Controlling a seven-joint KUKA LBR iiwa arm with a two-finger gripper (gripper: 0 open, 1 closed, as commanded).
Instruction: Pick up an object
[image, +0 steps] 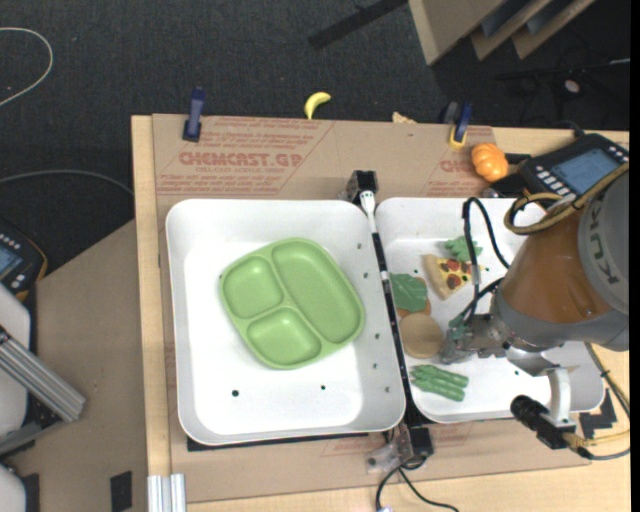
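My grey arm is reaching in from three o'clock, my pincer (452, 345) hovering over the right white bin (500, 400); I cannot tell its state. A tan round cookie (420, 335) is lying at its nine o'clock.

One fixed camera, high above the bench (150, 300), looking down at a slant. Far enough back to take in both white bins: left bin (200, 330), right bin (500, 400), plus dark floor beyond the far edge. Arm (560, 280) enters from the frame's right, close under the lens.
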